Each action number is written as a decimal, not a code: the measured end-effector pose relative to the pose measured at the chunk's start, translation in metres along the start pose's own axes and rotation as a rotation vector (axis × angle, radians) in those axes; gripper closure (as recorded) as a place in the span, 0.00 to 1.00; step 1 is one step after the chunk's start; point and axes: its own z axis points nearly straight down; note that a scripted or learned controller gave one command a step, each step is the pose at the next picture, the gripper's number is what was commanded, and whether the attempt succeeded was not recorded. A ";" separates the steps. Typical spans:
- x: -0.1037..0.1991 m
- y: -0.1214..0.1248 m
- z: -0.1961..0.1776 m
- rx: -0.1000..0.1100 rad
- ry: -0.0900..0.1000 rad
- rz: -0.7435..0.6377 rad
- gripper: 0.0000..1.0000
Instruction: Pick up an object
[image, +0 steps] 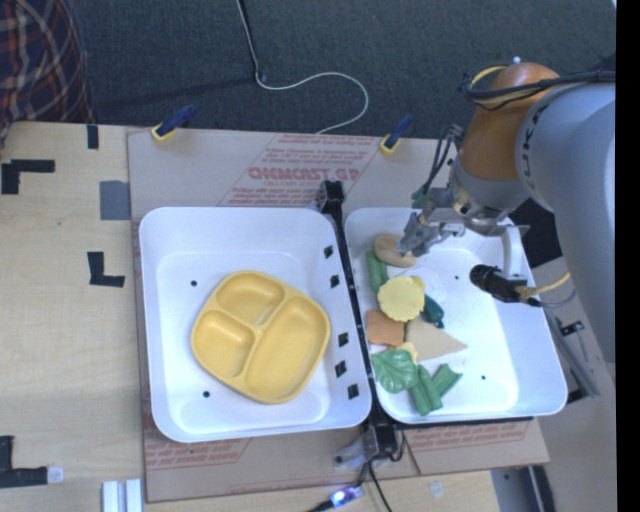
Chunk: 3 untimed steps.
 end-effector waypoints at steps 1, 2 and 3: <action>0.008 0.003 -0.061 0.000 0.000 -0.002 1.00; 0.009 0.003 -0.066 0.004 0.001 -0.001 1.00; 0.050 -0.020 -0.060 0.007 0.001 -0.003 1.00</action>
